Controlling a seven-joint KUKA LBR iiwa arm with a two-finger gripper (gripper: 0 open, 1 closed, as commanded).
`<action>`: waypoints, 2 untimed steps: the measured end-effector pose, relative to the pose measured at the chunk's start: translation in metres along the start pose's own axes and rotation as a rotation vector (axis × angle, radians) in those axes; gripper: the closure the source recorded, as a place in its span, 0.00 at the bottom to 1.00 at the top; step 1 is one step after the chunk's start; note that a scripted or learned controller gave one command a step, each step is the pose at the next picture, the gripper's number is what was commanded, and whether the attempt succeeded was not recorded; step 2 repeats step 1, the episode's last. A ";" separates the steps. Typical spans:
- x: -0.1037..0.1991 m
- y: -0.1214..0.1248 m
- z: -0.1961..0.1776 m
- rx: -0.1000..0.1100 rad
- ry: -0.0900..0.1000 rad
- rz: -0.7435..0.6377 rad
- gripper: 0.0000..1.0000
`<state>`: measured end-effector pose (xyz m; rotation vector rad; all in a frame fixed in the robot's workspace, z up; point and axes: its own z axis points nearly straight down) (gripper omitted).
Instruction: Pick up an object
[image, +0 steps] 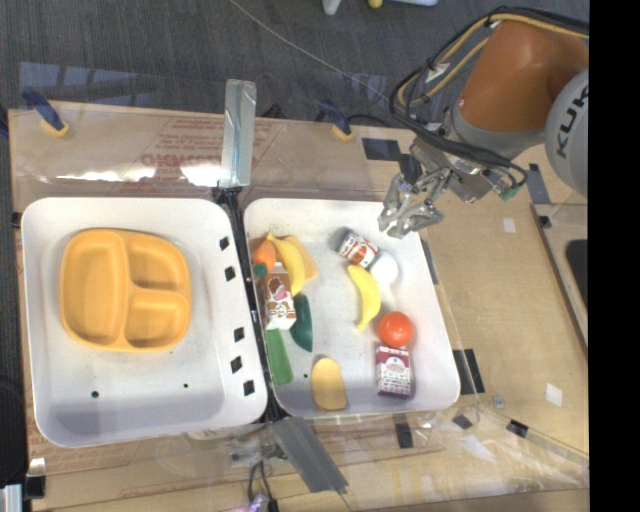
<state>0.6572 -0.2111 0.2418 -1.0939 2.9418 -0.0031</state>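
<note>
We look down on two shallow white bins set side by side on a bench. The left bin (40, 330) holds a yellow divided tray (125, 290). The right bin (440, 350) holds toy food: a small can (357, 247) at the far side, a banana (366, 295) just nearer than it, an orange-red fruit (396, 329) touching the banana's near tip, and a small red carton (395, 370) nearer still. Along that bin's left wall lie a second banana (291, 262), a juice box (279, 304), a dark green piece (302, 322) and a yellow rounded piece (328, 384) near the front. The gripper (405, 215) hangs over the right bin's far right corner, just right of the can, holding nothing. Whether its fingers are apart or together, we cannot tell.
</note>
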 end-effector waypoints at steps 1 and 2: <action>-0.033 0.038 0.043 -0.004 0.001 -0.146 1.00; -0.033 0.038 0.043 -0.004 0.001 -0.146 1.00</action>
